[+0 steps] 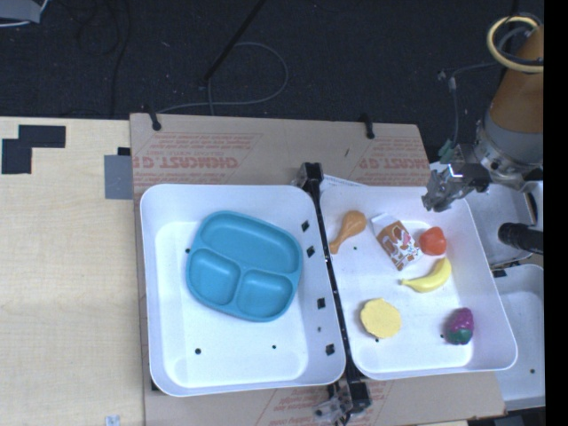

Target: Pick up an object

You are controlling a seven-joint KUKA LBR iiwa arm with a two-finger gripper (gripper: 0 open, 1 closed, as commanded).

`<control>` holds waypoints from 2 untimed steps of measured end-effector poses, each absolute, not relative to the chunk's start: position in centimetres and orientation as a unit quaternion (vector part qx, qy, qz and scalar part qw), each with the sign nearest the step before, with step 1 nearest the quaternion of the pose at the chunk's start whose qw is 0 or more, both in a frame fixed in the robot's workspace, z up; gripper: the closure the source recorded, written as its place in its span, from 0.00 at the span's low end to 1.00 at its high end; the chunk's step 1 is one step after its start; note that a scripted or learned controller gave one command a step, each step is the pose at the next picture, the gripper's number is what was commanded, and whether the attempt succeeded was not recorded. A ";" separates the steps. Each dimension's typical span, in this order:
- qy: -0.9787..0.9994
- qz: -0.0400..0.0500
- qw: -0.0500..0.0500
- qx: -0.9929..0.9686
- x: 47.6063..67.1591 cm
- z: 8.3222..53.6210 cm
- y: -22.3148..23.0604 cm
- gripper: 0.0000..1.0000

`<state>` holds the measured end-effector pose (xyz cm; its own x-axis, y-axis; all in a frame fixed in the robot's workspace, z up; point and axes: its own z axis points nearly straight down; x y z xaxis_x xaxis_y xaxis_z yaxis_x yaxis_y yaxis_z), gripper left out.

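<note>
White right bin (497,327): tomato (433,240) sits below the gripper (441,189) (grip state unclear), apart.

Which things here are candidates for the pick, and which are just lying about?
Pick candidates, right bin: drumstick, snack packet, tomato, banana, yellow disc, purple fruit; gripper hangs above the bin's far edge.

Lying about: blue divided plate in the left bin.

Tool (441,192) above right bin's (484,264) far corner

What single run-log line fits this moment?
claw: above right bin's far edge | nothing held | banana, tomato: in bin
</note>
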<state>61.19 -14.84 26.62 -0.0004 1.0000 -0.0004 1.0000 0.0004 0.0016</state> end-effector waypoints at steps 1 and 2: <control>0.708 -0.001 -0.002 0.706 61.3 25.0 -9.4 1.00; 0.708 -0.001 -0.002 0.706 61.4 24.2 -5.0 1.00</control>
<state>61.39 -4.96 24.15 -0.0036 1.0000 0.0019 1.0000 0.0036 -0.0040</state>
